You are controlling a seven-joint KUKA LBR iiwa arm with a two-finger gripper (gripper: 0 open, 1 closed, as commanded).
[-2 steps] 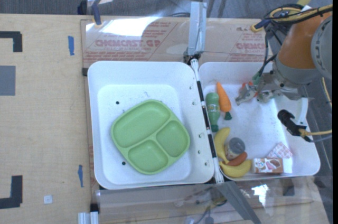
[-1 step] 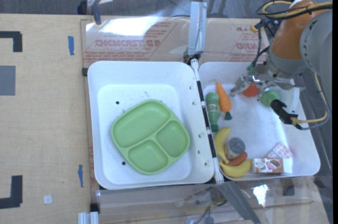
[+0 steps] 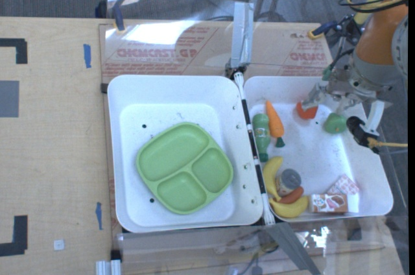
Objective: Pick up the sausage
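Left of the central divider [image 3: 245,131], a white bin [image 3: 123,157] with a green divided plate [image 3: 185,167]. Right of the divider, a second white bin [image 3: 376,192]; at its upper right, grey arm [image 3: 379,40] and gripper [image 3: 340,100], finger state impossible to tell. Nearer the divider: carrot [image 3: 275,119], green bottle [image 3: 261,132], banana [image 3: 285,203], and reddish sausage [image 3: 290,195] on that banana.

Arm [image 3: 382,40] reaches in from right, tool [image 3: 340,98] pointing down

Matt green plastic plate [image 3: 185,167]; smooth white plastic bins [image 3: 123,137].
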